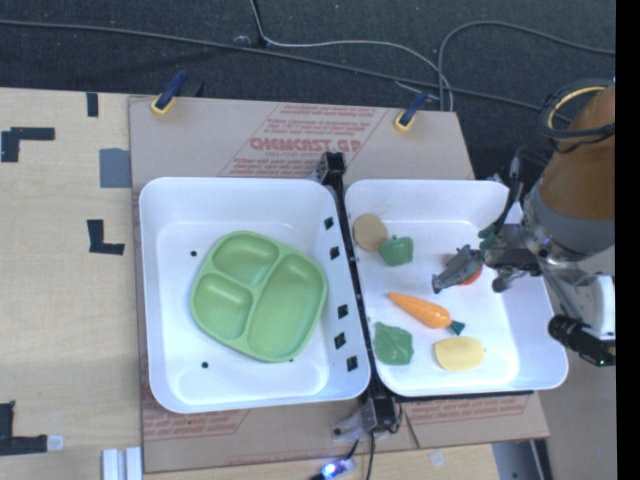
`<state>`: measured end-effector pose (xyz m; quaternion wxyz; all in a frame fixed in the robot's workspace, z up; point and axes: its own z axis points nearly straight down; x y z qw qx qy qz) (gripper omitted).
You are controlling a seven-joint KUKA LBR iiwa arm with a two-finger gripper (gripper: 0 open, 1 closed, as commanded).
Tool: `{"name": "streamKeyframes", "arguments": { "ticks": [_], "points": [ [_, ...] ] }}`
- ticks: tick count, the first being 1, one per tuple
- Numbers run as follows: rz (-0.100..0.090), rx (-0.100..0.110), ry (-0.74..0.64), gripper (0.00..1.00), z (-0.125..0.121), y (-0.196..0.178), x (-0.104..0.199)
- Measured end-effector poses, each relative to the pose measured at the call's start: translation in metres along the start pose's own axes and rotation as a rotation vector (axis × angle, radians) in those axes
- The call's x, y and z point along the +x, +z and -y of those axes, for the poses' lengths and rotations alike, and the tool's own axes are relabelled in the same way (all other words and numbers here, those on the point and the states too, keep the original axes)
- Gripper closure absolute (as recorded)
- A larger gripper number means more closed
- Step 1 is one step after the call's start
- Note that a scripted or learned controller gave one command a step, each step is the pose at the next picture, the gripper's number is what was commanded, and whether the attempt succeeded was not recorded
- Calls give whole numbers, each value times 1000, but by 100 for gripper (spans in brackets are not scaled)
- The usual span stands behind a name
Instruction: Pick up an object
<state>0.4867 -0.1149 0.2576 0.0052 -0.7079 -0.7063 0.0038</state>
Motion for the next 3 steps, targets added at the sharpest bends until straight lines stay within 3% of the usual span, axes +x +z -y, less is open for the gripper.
{"name": "streamKeyframes", "arguments": {
  "ticks": [1,3],
  "points": [
    [2,-11,-4,0,-2,-6,0],
    [1,-6,-2,0,-8,102,-17]
  ]
}}
